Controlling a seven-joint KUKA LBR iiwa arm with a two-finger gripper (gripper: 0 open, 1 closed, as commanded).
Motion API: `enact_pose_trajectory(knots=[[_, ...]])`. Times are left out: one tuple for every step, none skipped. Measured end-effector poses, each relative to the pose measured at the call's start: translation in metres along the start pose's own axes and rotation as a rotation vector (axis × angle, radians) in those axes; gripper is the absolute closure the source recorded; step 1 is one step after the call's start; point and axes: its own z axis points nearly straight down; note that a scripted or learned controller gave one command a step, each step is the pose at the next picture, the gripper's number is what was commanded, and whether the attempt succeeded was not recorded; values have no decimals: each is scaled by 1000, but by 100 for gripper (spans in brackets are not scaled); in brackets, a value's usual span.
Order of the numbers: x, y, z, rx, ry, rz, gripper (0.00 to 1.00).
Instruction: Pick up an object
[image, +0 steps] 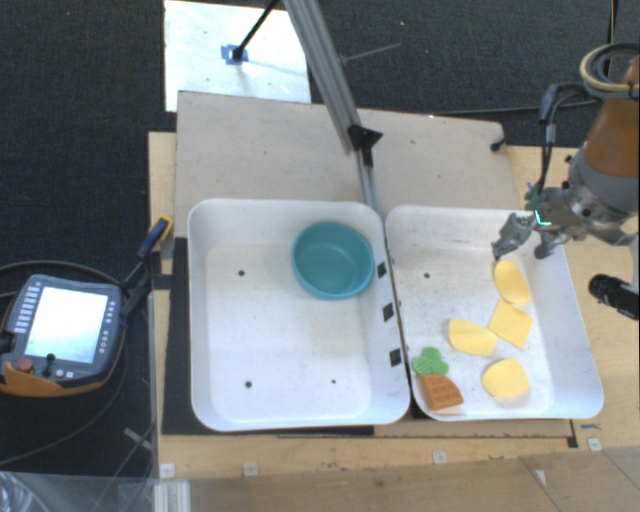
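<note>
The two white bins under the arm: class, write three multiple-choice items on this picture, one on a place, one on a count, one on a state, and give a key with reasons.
1. Where is the teal bowl?
A. In the left bin
B. In the right bin
C. On the bench outside the bins

2. How many yellow pieces lie in the right bin?
A. Two
B. Four
C. Six

3. How does the bowl stand?
A. Upside down
B. On its side
C. Upright, opening up

Key: 1 A, it sits near the left bin's back right corner. 2 B, four yellow pieces lie below the gripper, beside a carrot. 3 C, its hollow inside faces the camera.
</note>
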Motion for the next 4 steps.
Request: enact_pose_trajectory(knots=[[0,0,0,0,0,0,0],[-1,-2,62,5,1,1,0],[3,-3,124,5,1,0,0],[3,-3,169,4,1,0,0]])
